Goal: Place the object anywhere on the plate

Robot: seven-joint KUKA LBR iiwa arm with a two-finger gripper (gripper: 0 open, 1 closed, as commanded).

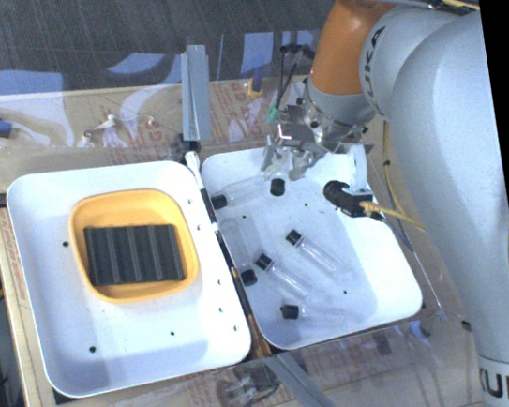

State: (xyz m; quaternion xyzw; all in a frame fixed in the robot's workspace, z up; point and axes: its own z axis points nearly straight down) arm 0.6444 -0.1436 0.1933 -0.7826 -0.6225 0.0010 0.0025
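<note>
Two white bins side by side on the table (82, 129). Left bin (68, 349): one yellow plate (128, 210) with a dark ribbed centre. Right bin (389, 282): several clear tubes with black caps, scattered, one tube (311, 252) near the middle. Hand (286, 160) low over the right bin's far edge, near a capped tube (243, 192); grip state cannot be told. Plate carries no tube.

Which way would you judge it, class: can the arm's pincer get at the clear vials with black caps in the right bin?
Probably yes. The pincer hangs over the right bin, whose top is open, and the vials lie loose with nothing covering them.
</note>
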